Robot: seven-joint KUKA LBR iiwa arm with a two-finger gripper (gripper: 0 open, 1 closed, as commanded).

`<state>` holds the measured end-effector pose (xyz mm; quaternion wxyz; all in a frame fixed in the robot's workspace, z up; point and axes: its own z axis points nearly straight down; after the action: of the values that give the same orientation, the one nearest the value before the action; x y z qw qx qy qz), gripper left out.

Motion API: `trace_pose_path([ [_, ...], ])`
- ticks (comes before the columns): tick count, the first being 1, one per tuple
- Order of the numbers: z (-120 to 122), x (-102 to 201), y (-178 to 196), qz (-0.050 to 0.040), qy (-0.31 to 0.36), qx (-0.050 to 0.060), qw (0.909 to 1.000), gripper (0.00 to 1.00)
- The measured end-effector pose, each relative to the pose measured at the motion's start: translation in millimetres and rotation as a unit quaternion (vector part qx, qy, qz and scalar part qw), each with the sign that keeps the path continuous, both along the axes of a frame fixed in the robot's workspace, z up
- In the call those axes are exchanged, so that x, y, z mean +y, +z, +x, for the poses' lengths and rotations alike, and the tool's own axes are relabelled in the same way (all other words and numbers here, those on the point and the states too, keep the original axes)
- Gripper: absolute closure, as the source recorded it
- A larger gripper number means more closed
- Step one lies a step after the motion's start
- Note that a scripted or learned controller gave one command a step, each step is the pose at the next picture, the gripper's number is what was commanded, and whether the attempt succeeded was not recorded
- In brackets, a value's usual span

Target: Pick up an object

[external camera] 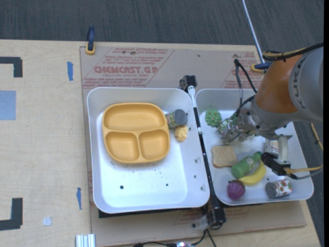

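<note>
- Cables and a clamp sit at the near edge of the tabletop (41, 153), just below the seam between the two bins.
- Nearest in the right bin (303, 192) lie a purple onion-like piece (236, 190) and a small can (278, 188); just behind them a banana (254, 176) touches a green bottle (245, 165).
- A slice of toast (223, 156) lies beside the bottle, close to the divider.
- Farther back, the arm (288, 89) reaches in from the right, its gripper (234, 129) low over a tangle of small greyish-green things next to a green broccoli-like piece (214, 118). I cannot tell whether the jaws are parted or closed; the wrist hides them.
- The left bin (139, 189) carries a yellow divided plate (136, 131), with a grey ball-like toy (178, 117) and a yellow lump (181, 133) at its right rim.
- My read: this is the reach-and-grasp step, with nothing visibly lifted yet. The likely target lies under the gripper at the back of the right bin.
- Next it needs a firm close on one item, then a straight lift clear of the neighbours.
</note>
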<state>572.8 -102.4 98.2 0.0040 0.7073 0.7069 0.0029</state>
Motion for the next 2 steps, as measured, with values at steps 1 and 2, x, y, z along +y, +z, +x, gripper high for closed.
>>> trace_pose_path([
  [1,94.3,68.4,88.2,0.0013,0.001,0.003,1.0,1.0],
  [2,94.3,114.6,107.4,0.0009,0.002,0.003,1.0,1.0],
])
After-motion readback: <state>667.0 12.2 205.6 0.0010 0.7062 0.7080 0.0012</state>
